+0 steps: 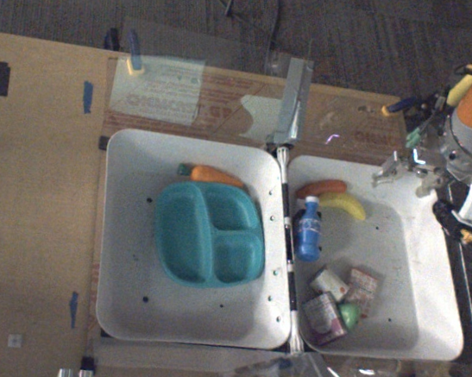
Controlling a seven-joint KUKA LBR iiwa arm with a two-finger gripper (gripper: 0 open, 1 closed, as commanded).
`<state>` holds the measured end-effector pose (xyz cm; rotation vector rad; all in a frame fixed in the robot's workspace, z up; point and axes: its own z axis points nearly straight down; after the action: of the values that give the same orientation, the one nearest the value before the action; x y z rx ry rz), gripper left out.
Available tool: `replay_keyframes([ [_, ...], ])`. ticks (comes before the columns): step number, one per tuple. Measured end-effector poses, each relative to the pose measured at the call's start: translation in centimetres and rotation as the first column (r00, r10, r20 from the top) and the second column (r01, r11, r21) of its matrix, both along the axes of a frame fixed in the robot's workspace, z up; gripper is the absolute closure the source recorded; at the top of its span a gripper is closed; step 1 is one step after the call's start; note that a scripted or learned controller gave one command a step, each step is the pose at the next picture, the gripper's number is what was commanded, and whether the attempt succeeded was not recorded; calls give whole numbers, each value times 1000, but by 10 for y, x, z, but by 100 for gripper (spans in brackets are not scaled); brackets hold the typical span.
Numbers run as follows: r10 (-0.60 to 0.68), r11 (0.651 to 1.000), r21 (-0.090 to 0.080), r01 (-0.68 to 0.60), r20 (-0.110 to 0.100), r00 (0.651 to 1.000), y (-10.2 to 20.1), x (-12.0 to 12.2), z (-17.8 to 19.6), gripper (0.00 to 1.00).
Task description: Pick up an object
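Inside left bin (118, 280), teal tray (209, 234); right bin (427, 315), blue bottle (308, 229).

Two shallow white plastic bins: left bin (118, 280), right bin (430, 298). One teal divided plastic tray (209, 234). One orange toy carrot (213, 175). One reddish toy sausage (321, 187). One yellow toy banana (343, 205). One blue plastic bottle (308, 229). Three small printed packets (324, 317). One small green round item (349, 315).

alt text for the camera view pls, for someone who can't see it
The arm's end effector hovers over the right bin's top edge, above a banana, blue bottle and small packets. The left bin holds a teal divided tray and a carrot.
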<state>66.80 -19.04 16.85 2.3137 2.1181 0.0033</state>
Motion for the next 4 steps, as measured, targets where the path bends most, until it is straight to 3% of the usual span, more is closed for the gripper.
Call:
replay_keyframes([
  [1,21,1000,0,-21,0,1000,15,0,84,0],
  [2,116,993,-3,-116,11,993,69,3,-66,0],
  [3,242,970,0,-242,3,970,65,-83,-80,0],
  [4,239,971,-7,-239,10,971,62,-81,-68,100],
])
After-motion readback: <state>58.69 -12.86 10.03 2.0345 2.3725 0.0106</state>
